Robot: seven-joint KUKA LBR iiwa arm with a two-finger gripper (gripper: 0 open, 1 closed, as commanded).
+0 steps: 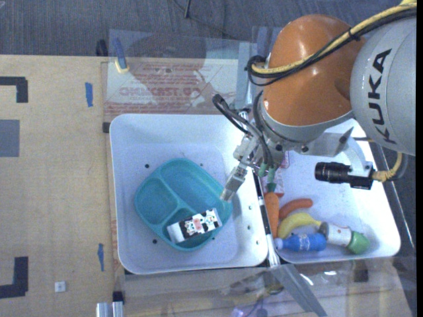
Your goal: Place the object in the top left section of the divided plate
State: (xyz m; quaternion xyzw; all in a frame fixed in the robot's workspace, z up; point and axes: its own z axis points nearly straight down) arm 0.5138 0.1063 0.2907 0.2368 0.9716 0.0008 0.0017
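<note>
A teal divided plate (165, 200) lies tilted in the left bin (132, 144). A small white box with black and coloured print (193, 226) rests in the plate's lower right section, near the plate's rim. My gripper (230, 189) hangs slanted over the plate's right edge, just above and to the right of the box and apart from it. Nothing shows in its grasp. The grey arm with its orange band (310, 71) looms over the divide between the two bins.
The right bin (380, 203) holds a carrot (271, 207), a banana (297, 224), a blue bottle (301, 244), a white and green bottle (347, 238) and an orange-red piece (295, 205). A brown bench surface (53, 177) lies to the left.
</note>
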